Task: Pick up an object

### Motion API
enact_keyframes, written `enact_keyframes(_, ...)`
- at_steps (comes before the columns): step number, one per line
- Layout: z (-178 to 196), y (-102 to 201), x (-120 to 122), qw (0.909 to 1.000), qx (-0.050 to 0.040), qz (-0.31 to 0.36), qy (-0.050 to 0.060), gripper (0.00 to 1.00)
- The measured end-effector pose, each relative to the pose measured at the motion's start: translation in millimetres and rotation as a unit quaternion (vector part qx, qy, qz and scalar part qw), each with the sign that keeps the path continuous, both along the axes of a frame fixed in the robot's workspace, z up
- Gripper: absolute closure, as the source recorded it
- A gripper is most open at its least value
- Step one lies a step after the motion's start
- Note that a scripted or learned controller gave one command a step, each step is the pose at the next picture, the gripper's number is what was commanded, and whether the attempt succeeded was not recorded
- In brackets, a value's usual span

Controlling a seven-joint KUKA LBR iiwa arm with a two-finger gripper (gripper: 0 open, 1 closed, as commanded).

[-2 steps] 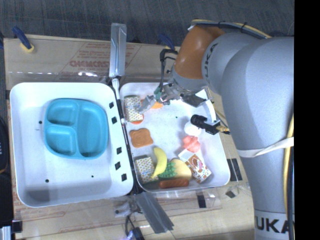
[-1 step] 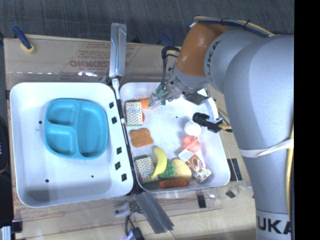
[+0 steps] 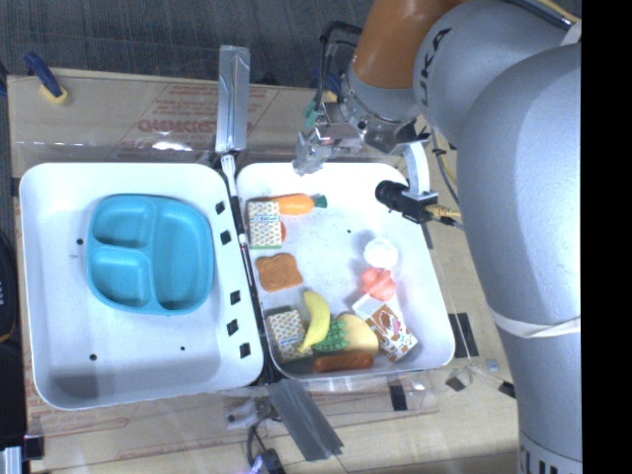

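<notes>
Gripper (image 3: pixel 308 156) hovered over right bin's (image 3: pixel 432 294) far rim, near carrot (image 3: pixel 294 203); finger state unclear, nothing seen held. Toys crowded that bin; blue tray (image 3: pixel 150 253) sat in left bin (image 3: pixel 49 294).

Bright, even overhead light washes the white bins (image 3: pixel 59 265) nearly featureless; shadows stay soft, and fine detail looks slightly blurred, perhaps from compression.

Bulky grey arm (image 3: pixel 513 166), orange wrist band (image 3: pixel 390 28), cables, metallic hand (image 3: pixel 314 151).
</notes>
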State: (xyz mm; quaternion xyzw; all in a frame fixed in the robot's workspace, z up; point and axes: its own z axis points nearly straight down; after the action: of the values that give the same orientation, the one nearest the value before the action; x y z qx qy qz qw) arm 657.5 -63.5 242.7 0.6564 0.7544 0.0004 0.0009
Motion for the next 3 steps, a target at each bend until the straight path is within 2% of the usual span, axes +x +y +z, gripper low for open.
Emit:
enact_keyframes(1,9,-25,-100,0.9945,0.0001,0.105,0.002,1.00)
enact_keyframes(2,-7,-21,-105,0.9996,0.0005,-0.028,0.003,1.00)
enact_keyframes(3,-7,-21,-105,0.9996,0.0006,-0.028,0.003,0.00)
